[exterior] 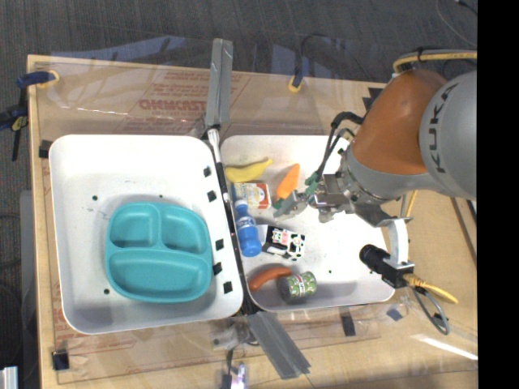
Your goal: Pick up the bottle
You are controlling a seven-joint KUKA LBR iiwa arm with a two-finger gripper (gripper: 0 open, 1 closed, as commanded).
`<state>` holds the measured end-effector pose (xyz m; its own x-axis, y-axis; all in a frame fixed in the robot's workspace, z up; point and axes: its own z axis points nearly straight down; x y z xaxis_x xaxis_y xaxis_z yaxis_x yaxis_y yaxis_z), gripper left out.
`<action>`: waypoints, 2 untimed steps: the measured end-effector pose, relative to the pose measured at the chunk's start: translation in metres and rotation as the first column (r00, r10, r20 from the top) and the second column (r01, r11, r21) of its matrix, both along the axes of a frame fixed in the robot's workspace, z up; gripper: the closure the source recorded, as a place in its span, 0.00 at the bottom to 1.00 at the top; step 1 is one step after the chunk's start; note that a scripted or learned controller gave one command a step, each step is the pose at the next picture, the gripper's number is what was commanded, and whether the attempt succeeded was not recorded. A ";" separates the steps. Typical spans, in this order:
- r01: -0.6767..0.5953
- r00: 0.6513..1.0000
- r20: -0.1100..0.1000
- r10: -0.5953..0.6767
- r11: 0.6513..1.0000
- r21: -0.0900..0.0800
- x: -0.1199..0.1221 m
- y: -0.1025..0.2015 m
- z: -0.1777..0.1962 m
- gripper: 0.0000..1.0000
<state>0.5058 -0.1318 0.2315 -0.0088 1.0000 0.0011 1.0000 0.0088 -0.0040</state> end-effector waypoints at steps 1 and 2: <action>-0.090 0.996 0.011 0.090 0.996 -0.021 0.029 0.016 -0.136 0.00; -0.103 0.995 0.005 0.103 0.995 -0.008 0.029 0.024 -0.128 1.00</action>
